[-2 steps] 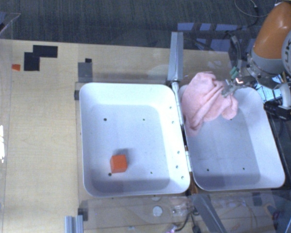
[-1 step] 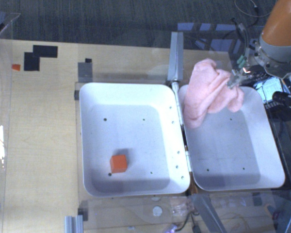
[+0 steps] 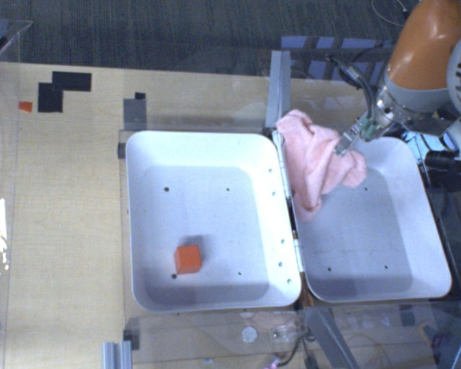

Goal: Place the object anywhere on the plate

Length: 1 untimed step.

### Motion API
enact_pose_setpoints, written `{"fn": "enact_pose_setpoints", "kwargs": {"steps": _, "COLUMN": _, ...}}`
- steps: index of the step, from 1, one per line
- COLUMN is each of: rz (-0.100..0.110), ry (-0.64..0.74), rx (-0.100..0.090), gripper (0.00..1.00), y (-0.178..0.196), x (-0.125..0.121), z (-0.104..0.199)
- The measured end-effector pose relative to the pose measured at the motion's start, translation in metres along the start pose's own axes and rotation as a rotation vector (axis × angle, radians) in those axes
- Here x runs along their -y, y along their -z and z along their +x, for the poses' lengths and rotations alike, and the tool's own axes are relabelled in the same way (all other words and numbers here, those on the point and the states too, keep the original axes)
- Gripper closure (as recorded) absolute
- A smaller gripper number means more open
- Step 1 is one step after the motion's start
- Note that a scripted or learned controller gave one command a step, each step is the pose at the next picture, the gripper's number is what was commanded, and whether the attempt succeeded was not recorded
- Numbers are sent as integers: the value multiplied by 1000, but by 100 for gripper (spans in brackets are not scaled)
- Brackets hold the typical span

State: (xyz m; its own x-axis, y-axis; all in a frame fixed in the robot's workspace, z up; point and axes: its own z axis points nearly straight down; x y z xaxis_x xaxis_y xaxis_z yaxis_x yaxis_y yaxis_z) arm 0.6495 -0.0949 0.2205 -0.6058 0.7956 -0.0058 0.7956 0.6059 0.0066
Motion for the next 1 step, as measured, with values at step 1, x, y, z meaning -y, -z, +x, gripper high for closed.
{"fn": "enact_pose_setpoints", "kwargs": {"steps": 1, "rz": -1, "ry": 401, "rx": -1, "gripper": 100, "y": -6, "x": -11, "z": 54}}
